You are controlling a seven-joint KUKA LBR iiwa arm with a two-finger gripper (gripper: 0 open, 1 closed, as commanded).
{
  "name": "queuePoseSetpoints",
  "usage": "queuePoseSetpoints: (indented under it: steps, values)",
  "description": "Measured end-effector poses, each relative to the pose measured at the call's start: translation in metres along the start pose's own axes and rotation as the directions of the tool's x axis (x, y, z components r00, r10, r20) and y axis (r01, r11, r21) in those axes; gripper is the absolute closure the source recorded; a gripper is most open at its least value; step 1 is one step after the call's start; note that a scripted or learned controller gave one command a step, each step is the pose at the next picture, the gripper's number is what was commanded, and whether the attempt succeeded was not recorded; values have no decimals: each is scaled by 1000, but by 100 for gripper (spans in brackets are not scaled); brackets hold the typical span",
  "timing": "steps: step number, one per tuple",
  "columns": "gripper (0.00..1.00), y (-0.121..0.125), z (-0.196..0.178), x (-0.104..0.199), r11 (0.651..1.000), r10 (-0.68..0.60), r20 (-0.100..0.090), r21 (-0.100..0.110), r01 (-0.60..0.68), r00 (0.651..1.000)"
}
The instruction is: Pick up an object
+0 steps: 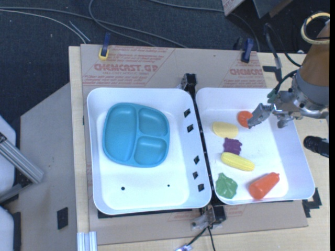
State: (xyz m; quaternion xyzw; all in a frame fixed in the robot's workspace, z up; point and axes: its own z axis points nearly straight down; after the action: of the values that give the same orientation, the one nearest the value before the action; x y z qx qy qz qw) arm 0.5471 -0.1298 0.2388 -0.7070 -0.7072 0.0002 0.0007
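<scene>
Reaching in from the right, the grey arm (pixel 314 82) is cut off by the picture's edge, so only its wrist and orange band show. Its gripper (pixel 260 114) hangs over the right bin (pixel 293 156) near that bin's far edge, the dark fingers (pixel 255 118) overlapping an orange round toy (pixel 243 118) and hiding part of it; whether they are spread or pinched together I cannot tell, nor whether they touch it.

Along the right bin's left side lie a pale yellow piece (pixel 225 129), a purple piece (pixel 232 146) too small to identify, and a yellow corn cob (pixel 237 162). At the near edge sit a green leafy toy (pixel 226 185) and an orange-red carrot-like piece (pixel 264 185).

The left bin (pixel 104 192) carries a blue divided plate (pixel 136 135) toward its far left corner.

Red print on the cardboard sheet (pixel 136 61) over the tabletop reads roughly "CHEMCAST GP", repeated at the far right edge but partly blurred. Blue clamps (pixel 105 45) pin it at the far edge.
</scene>
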Motion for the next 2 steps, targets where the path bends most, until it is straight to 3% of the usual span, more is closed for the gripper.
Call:
queuePoseSetpoints:
  steps: [2]
  values:
    - [0,19,109,-4,1000,0,-1,3,0,1000]
